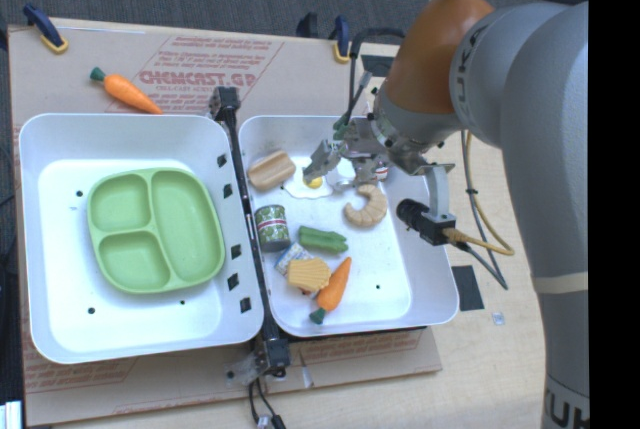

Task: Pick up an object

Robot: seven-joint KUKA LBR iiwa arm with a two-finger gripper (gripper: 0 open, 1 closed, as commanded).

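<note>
Camera view: the right bin (425, 282) is crowded along its left and middle with a bread roll (270, 169), fried egg (312, 185), croissant (367, 207), can (271, 226), green pepper (322, 239) and carrot (335, 284), leaving bare floor near its right wall. The arm (470, 47) bends down from the right, its gripper (340, 162) low over the egg by the bin's far edge. I cannot tell whether the claw is parted or closed.

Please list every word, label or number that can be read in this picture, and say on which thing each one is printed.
"CHEMCAST GP": red print on the cardboard sheet under the bins.
Smaller red lines around it, and along the cardboard's front edge: too blurred to read.
Label on the small can: too small to read.
</note>
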